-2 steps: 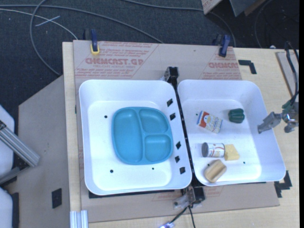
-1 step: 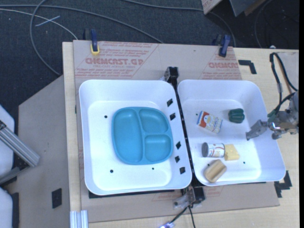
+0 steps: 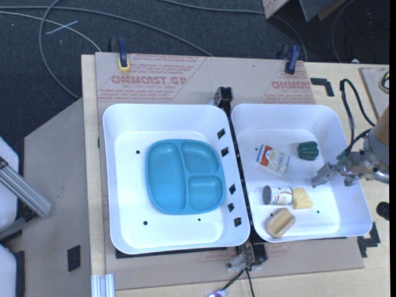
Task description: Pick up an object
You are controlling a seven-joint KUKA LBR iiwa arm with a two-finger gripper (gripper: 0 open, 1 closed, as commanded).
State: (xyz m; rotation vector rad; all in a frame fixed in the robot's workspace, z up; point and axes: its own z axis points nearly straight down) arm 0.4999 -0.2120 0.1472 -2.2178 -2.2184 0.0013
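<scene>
camera view, from above at a slant: two shallow white bins are seen side by side on a pale wooden worktop [image 3: 93, 184]. in the left white bin [image 3: 124, 228] a light blue plastic plate with three compartments [image 3: 185, 176] is laid flat, near the middle.

in the right white bin [image 3: 352, 221] five small things are scattered. a small white and red carton with a blue mark [image 3: 273, 158] is lying tilted towards the upper left part. a dark green rounded object [image 3: 307, 150] is set just to its right, apart from it. lower down, a small white cylinder with a dark end [image 3: 277, 195] is lying on its side, with a pale yellow block [image 3: 302, 198] touching its right end. a tan cork-like cylinder [image 3: 279, 222] is lying aslant below these, near the front wall.

the metal pincer [image 3: 329, 174] is seen at the right side of the right bin, pointed leftwards, above bare bin floor. its fingers are spread apart, with nothing between them. the green object is found up and left of it, the yellow block down and left.
</scene>
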